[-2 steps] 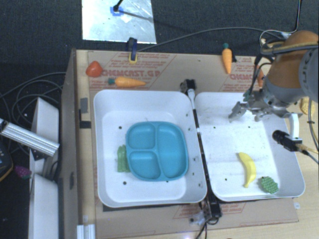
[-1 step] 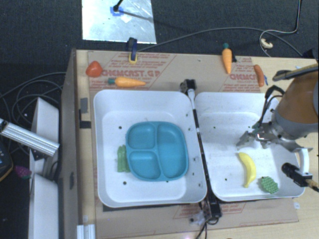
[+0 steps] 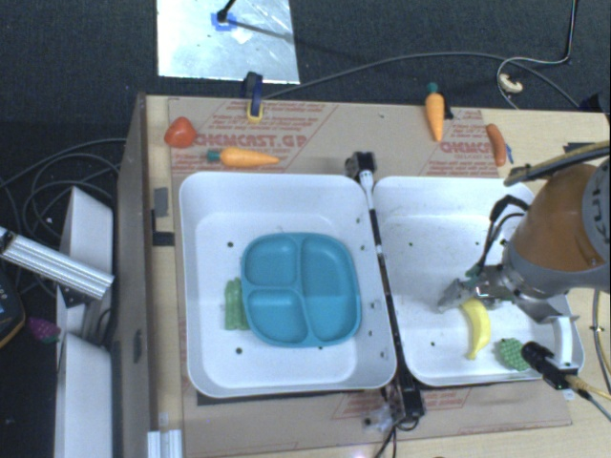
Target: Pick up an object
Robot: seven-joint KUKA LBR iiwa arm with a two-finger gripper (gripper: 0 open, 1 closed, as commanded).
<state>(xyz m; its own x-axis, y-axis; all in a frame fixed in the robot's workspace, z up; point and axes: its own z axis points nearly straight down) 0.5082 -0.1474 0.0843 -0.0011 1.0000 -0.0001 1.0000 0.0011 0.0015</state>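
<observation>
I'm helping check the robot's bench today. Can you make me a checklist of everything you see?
Surface: cardboard bench bearing two white bins, left bin and right bin.
Job's things: banana and green lump in right bin; blue divided plate with green piece beside it in left bin.
Clutter: carrots and tomato on cardboard.
Claw: claw just above banana's top.
Cables: cable across the floor.
Surroundings: dark carpet, shiny sheet.

Red print on the cardboard sheet (image 3: 286, 127) under the bins reads "CHEMCAST GP"; it repeats, partly legible, at right.
</observation>
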